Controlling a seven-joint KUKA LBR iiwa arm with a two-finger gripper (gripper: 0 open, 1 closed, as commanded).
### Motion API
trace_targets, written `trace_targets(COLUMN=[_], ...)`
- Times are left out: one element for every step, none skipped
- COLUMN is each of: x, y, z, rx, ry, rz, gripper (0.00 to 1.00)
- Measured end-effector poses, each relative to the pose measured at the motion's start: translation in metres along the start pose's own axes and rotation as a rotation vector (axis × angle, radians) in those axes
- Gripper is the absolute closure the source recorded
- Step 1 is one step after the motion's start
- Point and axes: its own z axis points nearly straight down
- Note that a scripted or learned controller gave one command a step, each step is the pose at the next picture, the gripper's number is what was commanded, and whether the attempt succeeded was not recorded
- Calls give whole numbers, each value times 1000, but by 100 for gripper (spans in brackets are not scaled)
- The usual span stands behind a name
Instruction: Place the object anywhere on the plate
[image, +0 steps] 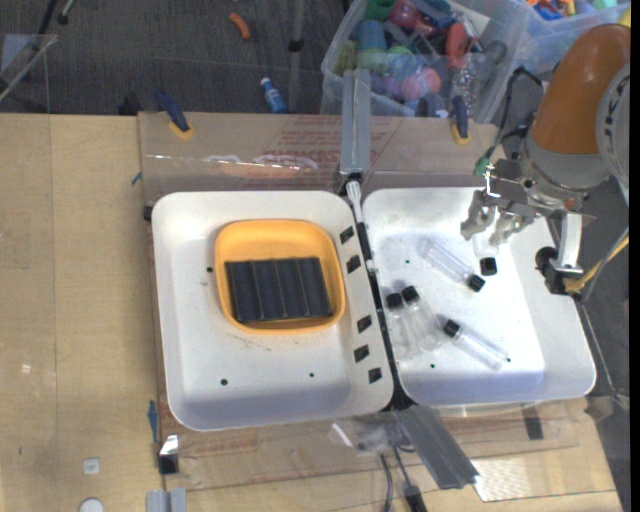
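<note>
The left shallow white bin (190, 370) contains a square orange plate (278, 273) bearing a dark ribbed rectangular block (278, 289). The right shallow white bin (540, 360) contains clear plastic vials with black caps (470, 342). The gripper (497, 225) hangs above this bin, fingers apart, gripping nothing.

Bright even light, soft shadows, slight blur.

Grey arm with orange band (590, 90): cut off by top and right edges; upper links out of frame. Two-finger gripper (492, 222): fingertips too small and blurred against white right bin (560, 360) to judge their spacing. Clear plastic vials with black caps (455, 265): transparent bodies barely distinguishable from bin floor; exact count uncertain. Clear tub of coloured items (430, 50): cropped by top edge, contents indistinct.
</note>
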Motion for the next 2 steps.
trace_targets(x=[21, 42], y=[29, 29], z=[16, 28], rx=[-4, 1], ry=[1, 3], rz=[-175, -458], gripper=[100, 100])
